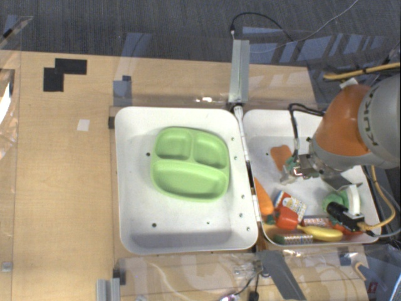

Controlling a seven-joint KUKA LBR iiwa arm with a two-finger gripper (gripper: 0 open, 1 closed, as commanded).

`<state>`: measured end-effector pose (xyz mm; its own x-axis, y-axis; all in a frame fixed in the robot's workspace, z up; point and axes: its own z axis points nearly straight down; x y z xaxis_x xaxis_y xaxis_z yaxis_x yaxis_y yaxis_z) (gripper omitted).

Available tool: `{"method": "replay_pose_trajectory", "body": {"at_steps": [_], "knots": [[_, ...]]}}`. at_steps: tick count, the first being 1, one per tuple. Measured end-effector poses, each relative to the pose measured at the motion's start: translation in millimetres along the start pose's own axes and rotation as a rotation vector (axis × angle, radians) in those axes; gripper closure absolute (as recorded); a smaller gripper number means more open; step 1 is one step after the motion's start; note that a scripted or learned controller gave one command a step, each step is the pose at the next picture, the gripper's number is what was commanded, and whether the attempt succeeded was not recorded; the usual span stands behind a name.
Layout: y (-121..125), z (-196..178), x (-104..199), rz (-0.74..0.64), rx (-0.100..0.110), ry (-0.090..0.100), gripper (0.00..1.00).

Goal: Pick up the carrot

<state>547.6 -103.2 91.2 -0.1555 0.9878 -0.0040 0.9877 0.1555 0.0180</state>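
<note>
— What lay beyond the bench?
— Dark grey carpet (125,11), crossed by a black cable (294,36).
— And the bench?
— A pale wooden bench top (56,180) with black tape patches (62,73) near its left corner.

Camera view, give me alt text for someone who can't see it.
A grey and orange robot arm reaches from the right over the right bin, its tool above toy food; the carrot lies against the bin's left wall. The left bin holds a green divided plate.

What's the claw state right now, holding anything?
Claw: over the right bin; open or closed cannot be told. Carrot lies by the bin's left wall, apart from it.
</note>
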Motion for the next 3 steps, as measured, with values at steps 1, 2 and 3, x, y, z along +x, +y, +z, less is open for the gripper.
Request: {"method": "replay_pose_trajectory", "body": {"at_steps": [1, 2, 3], "knots": [[-59.7, -10.8, 1.5, -0.122, 0.013, 0.003, 1.0], [-57.1, -10.0, 17.0, -0.326, 0.013, 0.006, 1.0], [-57.0, -11.2, 13.8, -0.322, 0.01, -0.001, 0.0]]}}
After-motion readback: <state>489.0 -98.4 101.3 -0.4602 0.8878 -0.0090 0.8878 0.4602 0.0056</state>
